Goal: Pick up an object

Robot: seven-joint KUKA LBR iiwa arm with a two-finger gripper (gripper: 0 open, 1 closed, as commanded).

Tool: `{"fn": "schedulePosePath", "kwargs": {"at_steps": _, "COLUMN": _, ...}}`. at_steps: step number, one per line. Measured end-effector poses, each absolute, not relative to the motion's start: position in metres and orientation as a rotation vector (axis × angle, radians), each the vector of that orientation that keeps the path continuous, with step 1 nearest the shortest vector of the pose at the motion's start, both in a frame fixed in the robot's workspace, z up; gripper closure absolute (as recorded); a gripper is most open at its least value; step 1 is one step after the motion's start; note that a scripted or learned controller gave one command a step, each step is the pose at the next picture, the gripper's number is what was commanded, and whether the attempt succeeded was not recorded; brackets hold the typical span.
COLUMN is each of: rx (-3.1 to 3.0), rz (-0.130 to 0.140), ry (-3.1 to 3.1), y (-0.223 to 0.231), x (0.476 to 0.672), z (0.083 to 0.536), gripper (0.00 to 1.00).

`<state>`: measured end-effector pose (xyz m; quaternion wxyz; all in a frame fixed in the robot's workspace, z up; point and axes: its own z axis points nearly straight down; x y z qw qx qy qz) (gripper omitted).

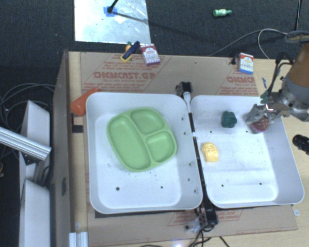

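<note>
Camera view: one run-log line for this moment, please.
tool low in right bin, at reddish object | grasp unconfirmed | green object, yellow object loose

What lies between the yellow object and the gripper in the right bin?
In the camera view, the dark green object sits roughly between the yellow object and the gripper; otherwise bare white bin floor.

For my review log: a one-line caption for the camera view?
Gripper at a reddish object in the right bin; green divided plate in the left bin.
</note>
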<state>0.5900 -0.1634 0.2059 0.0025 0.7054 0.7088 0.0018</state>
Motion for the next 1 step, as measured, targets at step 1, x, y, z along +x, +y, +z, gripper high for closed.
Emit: {"fn": "schedulePosePath", "kwargs": {"at_steps": 1, "rx": 2.217, "rz": 0.002, "ry": 2.226, "y": -0.0763, "x": 0.5635, "z": 0.1841, "gripper": 1.0}}
